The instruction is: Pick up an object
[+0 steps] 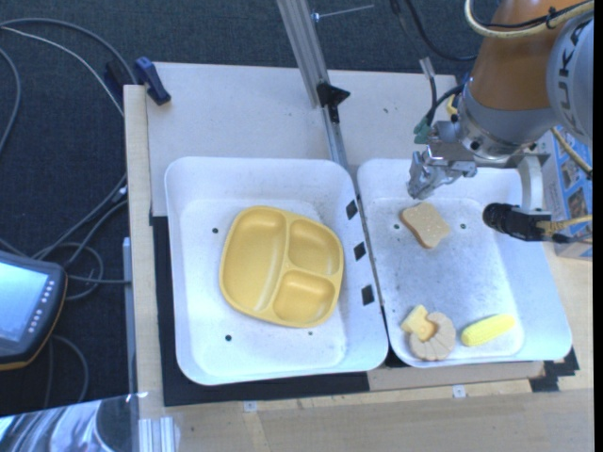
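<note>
Bread slice (425,224): flat in right bin (528,281), nearest the gripper (424,183) poised just above, likely target; its grasp state I cannot tell.

Tool (424,185) above bread slice (425,224) in right bin (537,281), yellow tray (280,266) in left bin (188,252)

Bright, even overhead light washes the white bins (273,182) nearly featureless, with only faint shadows. The arm (528,55) looks slightly soft; the dark floor (66,17) stays dim.
</note>
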